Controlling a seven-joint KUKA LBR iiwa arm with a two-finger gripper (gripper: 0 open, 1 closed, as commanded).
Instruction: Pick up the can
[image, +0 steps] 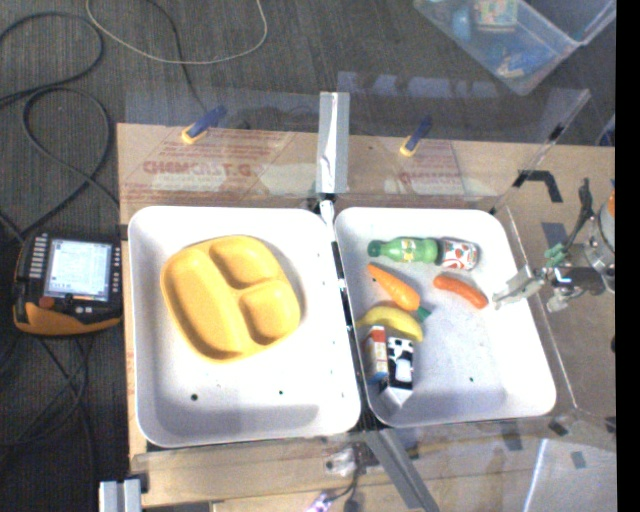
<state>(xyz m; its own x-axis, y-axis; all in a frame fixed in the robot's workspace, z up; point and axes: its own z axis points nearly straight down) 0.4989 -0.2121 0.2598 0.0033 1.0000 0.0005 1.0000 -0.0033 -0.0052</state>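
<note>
The arm is mostly cut off at the right edge, and the pincer (520, 288) is small and blurry over the right bin's (520, 400) right rim, so I can't tell its state. Nothing visibly in it. The can (460, 254) lies on its side near the bin's top, touching the green bottle (405, 249), just above the sausage (461, 290).

I'm in a robotics lab: teach pendant (65, 282) on carpet, loose cables (60, 90), clear shields (260, 140) around my tabletop (140, 160).
</note>
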